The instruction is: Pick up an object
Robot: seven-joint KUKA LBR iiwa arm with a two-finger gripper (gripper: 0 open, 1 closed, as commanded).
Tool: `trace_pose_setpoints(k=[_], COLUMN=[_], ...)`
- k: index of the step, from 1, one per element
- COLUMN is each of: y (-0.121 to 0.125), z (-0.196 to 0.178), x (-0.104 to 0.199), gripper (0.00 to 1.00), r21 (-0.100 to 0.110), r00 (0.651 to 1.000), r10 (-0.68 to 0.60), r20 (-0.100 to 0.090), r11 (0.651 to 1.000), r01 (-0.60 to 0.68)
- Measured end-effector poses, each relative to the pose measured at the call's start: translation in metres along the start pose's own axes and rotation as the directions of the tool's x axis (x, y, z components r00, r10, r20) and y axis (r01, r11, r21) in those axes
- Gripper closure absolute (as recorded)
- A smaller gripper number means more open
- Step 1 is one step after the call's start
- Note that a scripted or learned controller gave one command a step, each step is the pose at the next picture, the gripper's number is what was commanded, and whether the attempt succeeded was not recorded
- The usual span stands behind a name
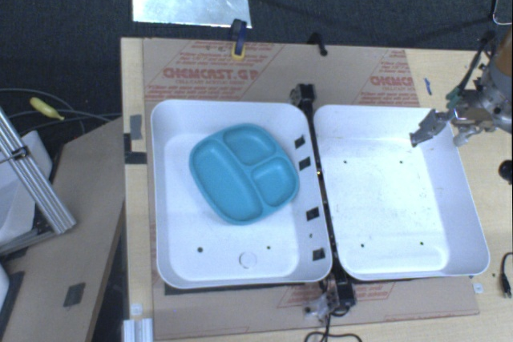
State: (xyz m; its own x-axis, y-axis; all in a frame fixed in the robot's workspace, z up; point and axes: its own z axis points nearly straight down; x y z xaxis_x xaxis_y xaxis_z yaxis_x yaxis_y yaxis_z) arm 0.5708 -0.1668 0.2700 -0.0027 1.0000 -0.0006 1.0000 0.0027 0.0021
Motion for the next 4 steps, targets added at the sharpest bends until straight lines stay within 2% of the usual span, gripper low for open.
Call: trace_pose_setpoints(k=[1, 2, 3, 4], y=[-0.029, -0.024, 0.006, -0.067], z=[0.128, 0.11, 0.062, 0.141], x=[-0.015, -0.015, 0.063, 0.066], gripper=[0.0, 1.0, 1.0, 1.0], r21=[0.013, -0.002, -0.006, 0.012], r00=[1.0, 1.0, 1.0, 1.0], r10=[0.004, 0.001, -0.01, 0.004], r20=[-0.003, 0.001, -0.002, -0.003], r11=[1.0, 1.0, 1.0, 1.0], r01=[-0.004, -0.001, 0.01, -0.004])
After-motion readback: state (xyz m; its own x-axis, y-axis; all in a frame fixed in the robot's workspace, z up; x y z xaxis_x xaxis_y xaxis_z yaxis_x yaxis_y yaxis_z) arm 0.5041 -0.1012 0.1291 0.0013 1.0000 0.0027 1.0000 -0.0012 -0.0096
